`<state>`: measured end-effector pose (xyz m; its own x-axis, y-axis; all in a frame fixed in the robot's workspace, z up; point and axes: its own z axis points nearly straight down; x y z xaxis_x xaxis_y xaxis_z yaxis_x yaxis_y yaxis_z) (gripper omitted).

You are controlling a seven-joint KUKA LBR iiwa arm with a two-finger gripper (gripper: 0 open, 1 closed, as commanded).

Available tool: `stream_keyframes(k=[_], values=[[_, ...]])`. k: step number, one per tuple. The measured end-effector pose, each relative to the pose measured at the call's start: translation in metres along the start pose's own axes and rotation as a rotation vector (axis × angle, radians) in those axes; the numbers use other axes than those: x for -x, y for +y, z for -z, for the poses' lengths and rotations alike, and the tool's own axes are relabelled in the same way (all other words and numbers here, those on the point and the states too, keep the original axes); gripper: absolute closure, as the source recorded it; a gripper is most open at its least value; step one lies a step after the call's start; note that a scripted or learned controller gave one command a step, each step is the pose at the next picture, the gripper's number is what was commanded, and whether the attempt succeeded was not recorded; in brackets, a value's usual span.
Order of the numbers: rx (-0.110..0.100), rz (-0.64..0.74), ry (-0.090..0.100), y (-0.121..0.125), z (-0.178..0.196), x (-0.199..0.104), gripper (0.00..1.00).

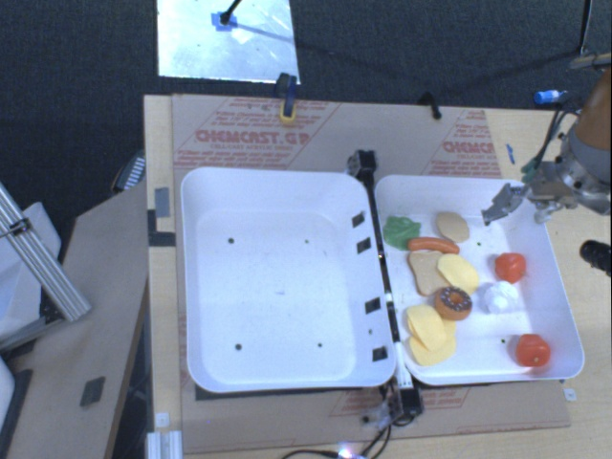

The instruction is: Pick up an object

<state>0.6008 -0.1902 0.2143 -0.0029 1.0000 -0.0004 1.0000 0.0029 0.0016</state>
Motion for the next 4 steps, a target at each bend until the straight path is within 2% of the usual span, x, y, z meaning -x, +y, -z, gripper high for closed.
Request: stream_keyframes(k=[1,2,3,4], values=[[-0.003,-0.002,0.004,-0.043,-0.135,-0.045,0.0],[0.019,0.0,-0.003,-0.036,-0.112,-0.042,1.0],[0.024,-0.001,-0.008,-0.085,-0.123,-0.053,1.0],[0.025,-0.003,-0.011,-0.108,-0.123,-0.067,1.0]])
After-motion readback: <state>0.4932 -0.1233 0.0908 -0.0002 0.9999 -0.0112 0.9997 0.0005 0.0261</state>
